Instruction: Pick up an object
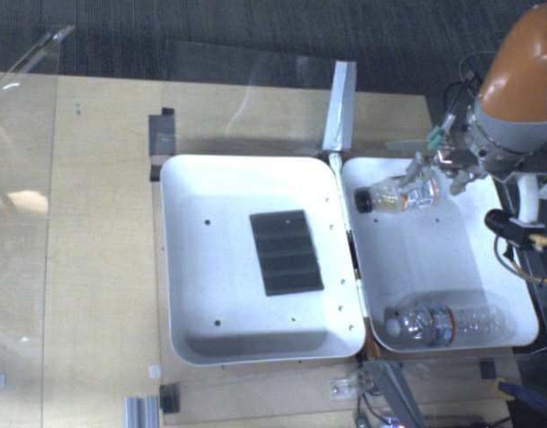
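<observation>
Toward the twelve o'clock edge of the right bin a small clear bottle lies on its side, its dark cap pointing to nine o'clock and its body running toward three o'clock, tilted slightly up at that end. At that three o'clock end the hand meets it, and the bottle's far end seems to sit right at the fingertips. The glare and clear plastic blur the contact, so I cannot tell whether the fingers are spread or closed, nor whether the bottle is truly between them. My judgement is that the coming move turns on this one line: the bottle's long axis points nearly straight at the hand, so the bottle may slip out endwise.

A larger clear bottle with a blue label lies along the six o'clock wall of the same bin, well apart from the hand. At nine o'clock, in the left bin, a flat dark ribbed block rests near the middle. Both bins sit on the pale wooden counter.
</observation>
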### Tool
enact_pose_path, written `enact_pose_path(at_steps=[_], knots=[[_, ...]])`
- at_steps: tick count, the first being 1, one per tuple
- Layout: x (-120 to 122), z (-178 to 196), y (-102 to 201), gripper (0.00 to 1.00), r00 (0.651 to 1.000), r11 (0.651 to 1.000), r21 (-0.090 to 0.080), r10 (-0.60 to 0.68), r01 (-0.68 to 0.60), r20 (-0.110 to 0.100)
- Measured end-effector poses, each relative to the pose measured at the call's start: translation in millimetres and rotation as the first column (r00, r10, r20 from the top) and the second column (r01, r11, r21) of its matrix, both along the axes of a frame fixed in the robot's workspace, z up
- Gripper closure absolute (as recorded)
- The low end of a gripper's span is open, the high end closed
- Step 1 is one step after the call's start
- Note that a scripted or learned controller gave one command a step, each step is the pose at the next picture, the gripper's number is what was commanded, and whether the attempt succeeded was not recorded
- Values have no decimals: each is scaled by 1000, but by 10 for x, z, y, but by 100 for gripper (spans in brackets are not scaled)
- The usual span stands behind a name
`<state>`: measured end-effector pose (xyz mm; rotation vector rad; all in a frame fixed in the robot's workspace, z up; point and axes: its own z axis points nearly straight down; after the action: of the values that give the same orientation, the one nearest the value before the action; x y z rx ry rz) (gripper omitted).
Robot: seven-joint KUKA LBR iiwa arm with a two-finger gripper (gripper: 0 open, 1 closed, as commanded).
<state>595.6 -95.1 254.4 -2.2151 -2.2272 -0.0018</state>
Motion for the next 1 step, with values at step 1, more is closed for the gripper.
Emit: enact_pose_path(at_steps=[1], knots=[[517, -1354, -205, 0, 990, 990, 0, -143, 143, 7]])
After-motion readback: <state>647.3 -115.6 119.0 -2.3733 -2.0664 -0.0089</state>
